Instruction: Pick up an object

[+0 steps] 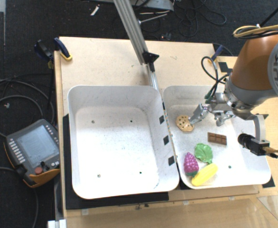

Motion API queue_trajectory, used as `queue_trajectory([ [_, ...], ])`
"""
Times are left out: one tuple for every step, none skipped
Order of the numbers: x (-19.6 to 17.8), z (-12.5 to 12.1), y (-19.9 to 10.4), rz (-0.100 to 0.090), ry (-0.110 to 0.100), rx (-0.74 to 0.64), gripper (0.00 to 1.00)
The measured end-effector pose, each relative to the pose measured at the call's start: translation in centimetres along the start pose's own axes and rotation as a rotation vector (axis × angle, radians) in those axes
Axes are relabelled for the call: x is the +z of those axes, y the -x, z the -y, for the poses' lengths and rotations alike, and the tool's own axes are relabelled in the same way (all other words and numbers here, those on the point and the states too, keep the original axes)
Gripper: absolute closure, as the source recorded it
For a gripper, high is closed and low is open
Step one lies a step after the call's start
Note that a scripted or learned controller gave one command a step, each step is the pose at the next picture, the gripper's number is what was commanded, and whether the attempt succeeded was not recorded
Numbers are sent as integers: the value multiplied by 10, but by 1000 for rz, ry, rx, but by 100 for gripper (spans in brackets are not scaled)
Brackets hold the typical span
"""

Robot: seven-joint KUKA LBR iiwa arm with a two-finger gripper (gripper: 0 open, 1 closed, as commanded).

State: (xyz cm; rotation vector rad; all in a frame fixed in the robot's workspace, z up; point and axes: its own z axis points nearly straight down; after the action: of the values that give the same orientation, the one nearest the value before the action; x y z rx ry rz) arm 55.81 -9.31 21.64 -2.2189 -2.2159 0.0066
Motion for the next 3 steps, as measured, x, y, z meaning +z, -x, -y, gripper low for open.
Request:
queue_trajectory([
  [64, 1, 3, 0, -1, 0, 0],
  [118, 2, 2, 0, 0, 0, 0],
  [105, 0, 2, 1, 7, 1, 100],
])
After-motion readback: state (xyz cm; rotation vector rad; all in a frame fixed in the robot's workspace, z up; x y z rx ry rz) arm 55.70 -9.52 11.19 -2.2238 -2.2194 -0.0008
